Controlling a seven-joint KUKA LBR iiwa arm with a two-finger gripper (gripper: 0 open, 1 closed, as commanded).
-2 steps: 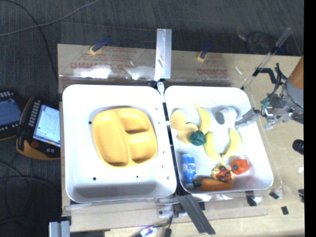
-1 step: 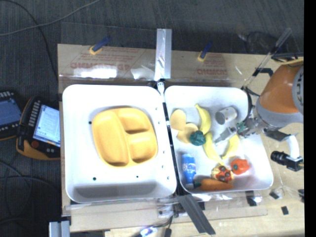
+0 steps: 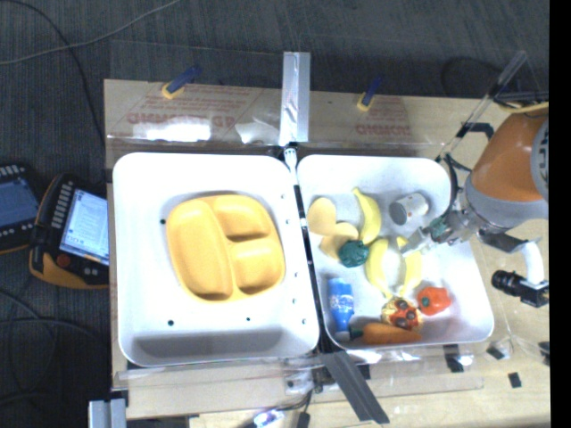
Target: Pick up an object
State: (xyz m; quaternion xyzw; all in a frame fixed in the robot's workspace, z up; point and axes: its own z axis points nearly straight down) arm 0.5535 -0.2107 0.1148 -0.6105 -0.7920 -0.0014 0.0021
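Two bins | end effector beside grey cup | banana near

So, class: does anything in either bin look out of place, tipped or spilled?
Nothing looks spilled or damaged. The yellow tray sits slightly askew in the left bin. In the right bin, the grey cup lies on its side among loosely heaped toys.

Arm enters from the right edge of the bench, grey body with orange band above the wrist. Wrist angled down and to the left, over the right wall of the right bin. Gripper low inside that bin, near its right side, tip pointing left.
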